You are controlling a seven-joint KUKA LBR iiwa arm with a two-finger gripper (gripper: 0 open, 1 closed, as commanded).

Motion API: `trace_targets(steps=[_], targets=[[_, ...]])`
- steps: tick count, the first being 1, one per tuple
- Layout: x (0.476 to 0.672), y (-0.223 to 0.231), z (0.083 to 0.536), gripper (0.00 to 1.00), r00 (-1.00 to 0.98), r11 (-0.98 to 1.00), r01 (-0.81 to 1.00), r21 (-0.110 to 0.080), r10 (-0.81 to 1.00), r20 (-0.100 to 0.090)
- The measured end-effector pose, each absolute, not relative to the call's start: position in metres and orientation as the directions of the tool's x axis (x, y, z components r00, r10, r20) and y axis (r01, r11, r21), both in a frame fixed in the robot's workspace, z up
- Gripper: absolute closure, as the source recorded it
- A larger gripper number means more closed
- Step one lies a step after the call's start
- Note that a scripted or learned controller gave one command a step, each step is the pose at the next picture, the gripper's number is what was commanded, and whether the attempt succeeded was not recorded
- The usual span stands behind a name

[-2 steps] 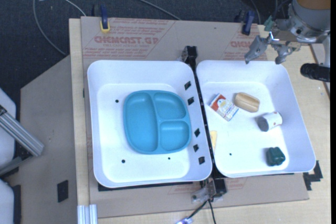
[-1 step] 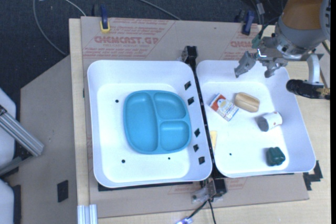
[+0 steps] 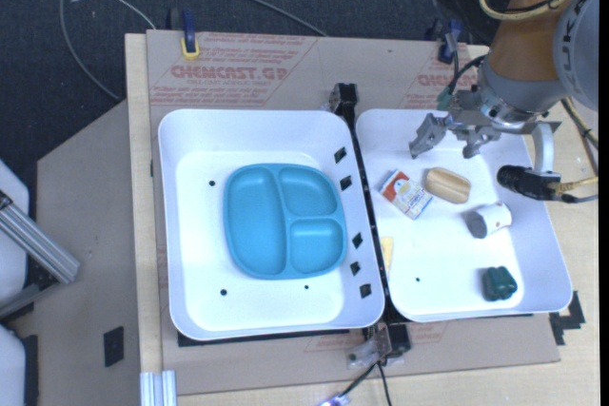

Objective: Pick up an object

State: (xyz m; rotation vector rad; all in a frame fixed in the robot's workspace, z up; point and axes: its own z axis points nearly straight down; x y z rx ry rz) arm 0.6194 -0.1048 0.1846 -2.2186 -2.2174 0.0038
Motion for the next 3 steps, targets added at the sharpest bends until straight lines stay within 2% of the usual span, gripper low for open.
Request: trace_targets(steps=[1, 2, 3], targets=[[0.612, -0.098, 0.127, 0.0, 0.0, 0.0, 1.0, -0.006, 1.0, 0.002], [0.614, -0.099, 0.141, 1.0, 0.001, -0.001, 1.0, 0.001, 1.0, 0.001], [0.624, -0.094, 0.19, 1.0, -0.001, 0.001, 1.0, 0.006, 1.0, 0.0]])
